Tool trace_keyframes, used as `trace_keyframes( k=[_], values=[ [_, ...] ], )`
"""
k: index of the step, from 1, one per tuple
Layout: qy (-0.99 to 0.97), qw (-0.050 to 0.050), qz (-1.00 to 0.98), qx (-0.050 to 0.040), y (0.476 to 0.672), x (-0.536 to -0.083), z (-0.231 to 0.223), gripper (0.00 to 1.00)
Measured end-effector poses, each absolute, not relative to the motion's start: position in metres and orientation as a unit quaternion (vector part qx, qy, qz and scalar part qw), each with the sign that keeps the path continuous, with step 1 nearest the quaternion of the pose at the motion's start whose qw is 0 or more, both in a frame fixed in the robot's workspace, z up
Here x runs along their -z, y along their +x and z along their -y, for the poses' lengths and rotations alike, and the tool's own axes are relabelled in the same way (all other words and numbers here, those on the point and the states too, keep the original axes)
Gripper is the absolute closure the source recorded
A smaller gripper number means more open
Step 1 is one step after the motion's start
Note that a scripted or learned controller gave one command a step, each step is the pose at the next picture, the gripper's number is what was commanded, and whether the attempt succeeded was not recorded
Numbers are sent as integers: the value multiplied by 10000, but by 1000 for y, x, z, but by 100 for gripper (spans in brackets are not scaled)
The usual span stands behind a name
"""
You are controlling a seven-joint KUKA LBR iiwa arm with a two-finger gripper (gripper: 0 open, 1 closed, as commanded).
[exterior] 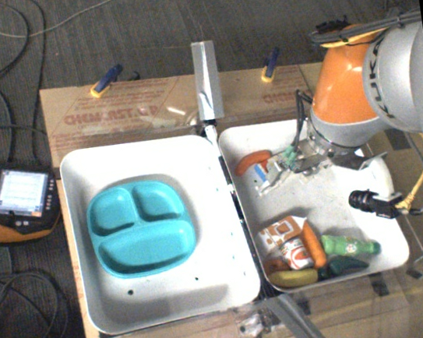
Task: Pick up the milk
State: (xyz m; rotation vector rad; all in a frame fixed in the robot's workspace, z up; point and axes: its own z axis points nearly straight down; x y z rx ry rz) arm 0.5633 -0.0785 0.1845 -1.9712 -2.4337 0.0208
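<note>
Nearest the camera, the front of the right bin (398, 254) holds a cluster of items. The milk (283, 242), a small white and orange carton, lies on its side in the front left part of this bin. An orange carrot (313, 245) rests against the carton's right side, touching it. A green bottle (349, 246) lies just right of the carrot, a yellow banana (294, 277) sits along the front wall, and a dark green item (344, 266) lies beside the banana (its type cannot be made out).

The left bin (138, 309) holds a teal divided plate (142, 228), three compartments, lying flat near the bin's centre.

Further back in the right bin, the gripper (270, 182) hangs low over the rear left area, well apart from the milk. Whether it is open or closed cannot be told, nor whether it has hold of anything. A red and blue object (253, 164) lies just beside the gripper's tip.

The arm (358, 95) enters from the right, orange band above the wrist.

Beyond the bins, cardboard sheeting (124, 110) is clamped to the bench. A handheld control pendant (15, 200) rests on the floor at left.
</note>
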Motion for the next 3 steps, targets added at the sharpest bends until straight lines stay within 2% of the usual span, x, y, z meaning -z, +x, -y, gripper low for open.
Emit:
trace_keyframes(
  k=[1,2,3],
  values=[
    [-6243,-26,7812,25,515,-98,99,0],
    [-6252,-8,7804,9,514,-104,100,100],
    [-6253,-8,7804,9,514,-104,100,0]
  ],
)
